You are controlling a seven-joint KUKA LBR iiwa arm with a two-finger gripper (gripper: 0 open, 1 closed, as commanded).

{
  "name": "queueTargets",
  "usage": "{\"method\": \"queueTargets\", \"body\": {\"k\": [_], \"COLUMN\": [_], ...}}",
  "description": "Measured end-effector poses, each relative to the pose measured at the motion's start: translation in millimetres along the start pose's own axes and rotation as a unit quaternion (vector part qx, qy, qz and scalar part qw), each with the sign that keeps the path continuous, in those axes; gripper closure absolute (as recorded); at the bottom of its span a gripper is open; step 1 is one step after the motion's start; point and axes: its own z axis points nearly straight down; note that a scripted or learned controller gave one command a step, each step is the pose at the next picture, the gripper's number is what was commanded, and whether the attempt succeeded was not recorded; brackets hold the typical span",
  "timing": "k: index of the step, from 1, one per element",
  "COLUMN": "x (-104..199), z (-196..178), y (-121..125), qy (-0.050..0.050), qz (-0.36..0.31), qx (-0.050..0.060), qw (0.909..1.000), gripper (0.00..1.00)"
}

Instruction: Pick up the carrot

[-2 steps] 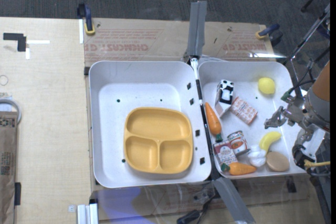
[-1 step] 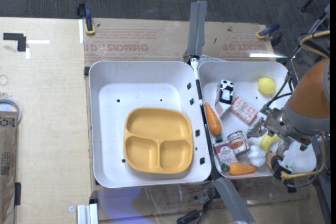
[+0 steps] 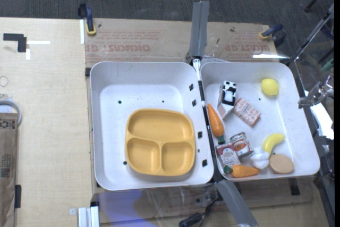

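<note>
Carrot [image 3: 215,121]: smooth orange taper, leaning on right bin [image 3: 297,82] wall.

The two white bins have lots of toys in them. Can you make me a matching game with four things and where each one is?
Things:
1. yellow three-part plastic plate
2. round yellow toy lemon
3. long orange toy carrot
4. curved yellow toy banana

Places:
A. right bin, far corner on the right
B. right bin, along its left wall
C. left bin, in the middle
D. right bin, near side, beside a tan oval cookie

Pairs: 1-C, 2-A, 3-B, 4-D
</note>
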Motion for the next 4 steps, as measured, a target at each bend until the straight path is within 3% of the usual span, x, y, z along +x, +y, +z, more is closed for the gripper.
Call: {"method": "queueTargets", "body": {"k": [1,2,3,4], "x": [-16,32,32,33], "z": [-95,-5,-10,-14], "y": [12,-26,-24,-23], "qy": [-0.001,-0.001,-0.007,-0.013], "qz": [0.205,0.337,0.334,0.331], "qx": [0.0,0.001,0.003,0.006], "qw": [0.9788,0.9417,0.9425,0.9435], "gripper": [0.0,0.0,1.0,1.0]}}
